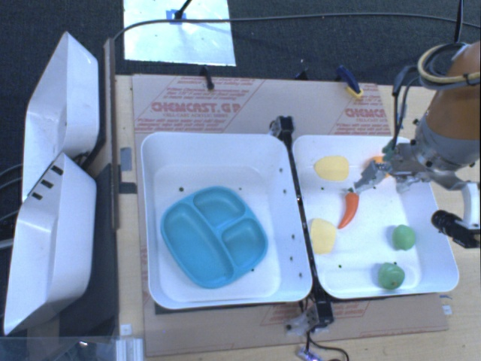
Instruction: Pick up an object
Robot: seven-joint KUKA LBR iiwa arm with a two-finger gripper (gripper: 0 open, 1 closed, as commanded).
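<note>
Reaching in from the right edge, the arm [451, 119] hangs over the far right part of the right bin [436, 277], its orange band uppermost and the grey wrist below it angled down and toward the left. The gripper [370, 177] sits at the end of that slant, low over the bin floor, but whether it is parted or closed cannot be told from this angle, and nothing can be seen held in it. A small orange piece [378, 160] shows just beside the gripper's far side; what it is cannot be made out.

Just below and left of the gripper lies the orange carrot [348, 209], apart from it by a small gap. Its long axis runs nearly up and down the view, slightly tilted, with a dark stem end toward the gripper and the tapered tip pointing toward the near left.

Farther out in the same bin, a yellow piece [331, 168] rests near the far left corner and another yellow piece [323, 236] lies against the left wall. Two green round items [403, 237] [391, 276] sit toward the near right corner, well apart from the gripper.

The left bin [173, 156] holds a blue divided tray [214, 235], lying flat.
</note>
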